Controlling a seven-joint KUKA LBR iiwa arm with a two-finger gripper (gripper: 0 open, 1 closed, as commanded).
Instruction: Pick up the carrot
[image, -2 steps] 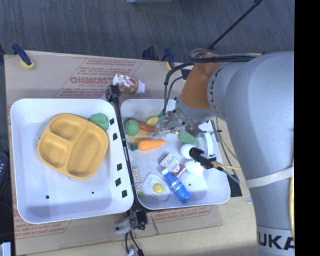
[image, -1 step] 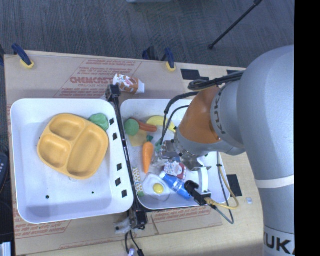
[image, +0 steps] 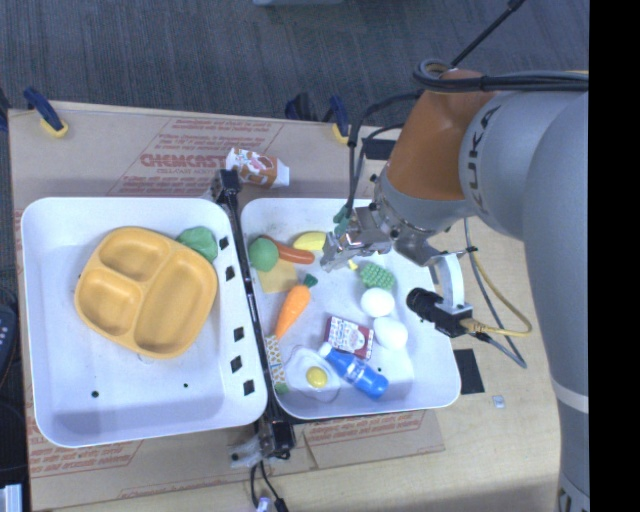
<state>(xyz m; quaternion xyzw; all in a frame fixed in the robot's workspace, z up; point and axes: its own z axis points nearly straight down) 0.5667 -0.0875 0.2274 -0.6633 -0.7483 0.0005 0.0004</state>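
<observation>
The orange carrot (image: 290, 309) with a small green top lies slanted in the left part of the right bin (image: 435, 385), its tip pointing to the front left. My gripper (image: 338, 250) hangs over the back middle of that bin, up and to the right of the carrot and apart from it. Its fingers stand open with nothing between them. It is close above a yellow toy (image: 310, 240) and a red sausage-like piece (image: 295, 254).
Around the carrot lie a green ball (image: 264, 253), a knobbly green piece (image: 377, 275), two white eggs (image: 378, 301), a small red-and-white carton (image: 349, 336), a blue bottle (image: 361, 377) and a fried egg (image: 312, 375). The left bin (image: 50, 380) holds a yellow divided plate (image: 145, 290) and a green lump (image: 198, 241).
</observation>
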